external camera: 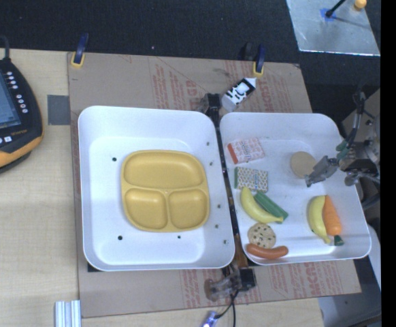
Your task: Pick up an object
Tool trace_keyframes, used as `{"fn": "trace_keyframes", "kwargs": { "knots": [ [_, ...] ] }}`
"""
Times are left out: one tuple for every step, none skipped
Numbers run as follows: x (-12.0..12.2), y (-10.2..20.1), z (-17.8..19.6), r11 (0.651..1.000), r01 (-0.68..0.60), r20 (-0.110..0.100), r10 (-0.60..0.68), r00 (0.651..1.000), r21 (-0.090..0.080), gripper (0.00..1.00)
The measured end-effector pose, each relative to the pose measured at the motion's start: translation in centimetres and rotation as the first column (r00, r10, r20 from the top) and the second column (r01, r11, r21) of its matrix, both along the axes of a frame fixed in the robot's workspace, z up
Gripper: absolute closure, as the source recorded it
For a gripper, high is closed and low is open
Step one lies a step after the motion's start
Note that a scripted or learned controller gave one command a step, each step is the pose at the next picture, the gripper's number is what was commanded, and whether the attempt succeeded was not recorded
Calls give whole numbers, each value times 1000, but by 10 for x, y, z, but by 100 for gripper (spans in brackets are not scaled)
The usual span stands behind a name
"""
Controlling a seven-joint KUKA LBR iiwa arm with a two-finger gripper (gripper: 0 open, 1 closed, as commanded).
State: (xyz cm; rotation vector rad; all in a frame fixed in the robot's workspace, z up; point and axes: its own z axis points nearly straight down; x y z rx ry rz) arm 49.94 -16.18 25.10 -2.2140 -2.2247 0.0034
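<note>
A yellow three-part plastic plate (pixel 165 189) is seen in the left bin (pixel 96 203). Two bananas (pixel 258 206), a carrot (pixel 331 217), a sausage (pixel 267 252) and a round cookie (pixel 261 235) are held in the right bin (pixel 279 125). The pincer (pixel 320 172) is seen near its right edge, empty; its opening cannot be told.

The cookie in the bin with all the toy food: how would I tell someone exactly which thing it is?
Look at the right bin, the one full of toy food, and go to its near edge. The cookie lies there, just above the sausage and below the banana beside the green pickle. It is the one round, flat, tan piece dotted with dark chips.
</note>
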Motion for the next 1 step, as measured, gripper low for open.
{"fn": "trace_keyframes", "kwargs": {
  "knots": [
    [-2, -13, -146, 1000, -3, 9, 3, 1000, -2, 0]
  ]
}}
